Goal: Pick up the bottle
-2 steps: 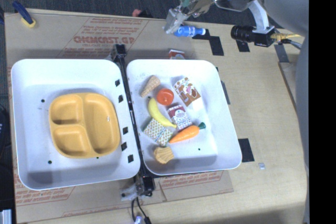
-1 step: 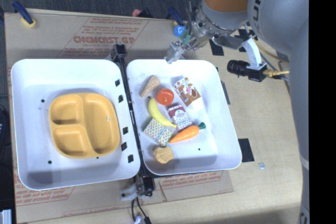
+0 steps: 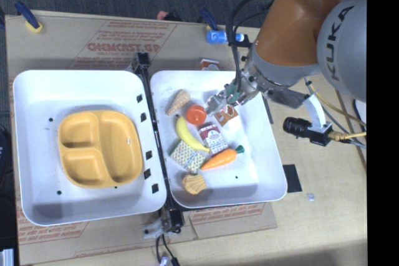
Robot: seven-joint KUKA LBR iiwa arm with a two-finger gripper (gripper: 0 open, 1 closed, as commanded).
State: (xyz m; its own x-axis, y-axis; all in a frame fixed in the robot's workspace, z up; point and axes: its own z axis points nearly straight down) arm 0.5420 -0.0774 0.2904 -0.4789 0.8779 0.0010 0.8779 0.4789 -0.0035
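Bottle [image 3: 228, 114]: taken to be the small brown item with a pale label, though its shape is too small to confirm. It lies just beside the red tomato [image 3: 196, 114], on the tomato's right as the view has it, on the floor of the right bin [image 3: 267, 152].

Gripper [image 3: 225, 98]: positioned up and to the right of the tomato, directly over the bottle's upper end and overlapping it in the view. Contact cannot be confirmed. Whether the gripper is apart or closed cannot be told; the tooling is a blur of grey and green. Nothing is seen to be held.

Arm [image 3: 293, 28]: its orange band and grey body stand well to the upper right of the tomato.

Other contents, all placed from the tomato:
- Ice cream cone [image 3: 177, 101]: just to the upper left, near touching.
- Banana [image 3: 188, 134]: just below, curving down to the right.
- Small red-and-white carton [image 3: 212, 136]: below and slightly right, against the banana.
- Carrot [image 3: 219, 159]: further below, beyond the carton.
- Checkered packet [image 3: 186, 156]: below, under the banana's lower end.
- Waffle piece [image 3: 194, 183]: well below, near the bin's front wall.

Left bin [image 3: 25, 134]: well to the left of the tomato, holding a yellow divided tray [image 3: 100, 147].
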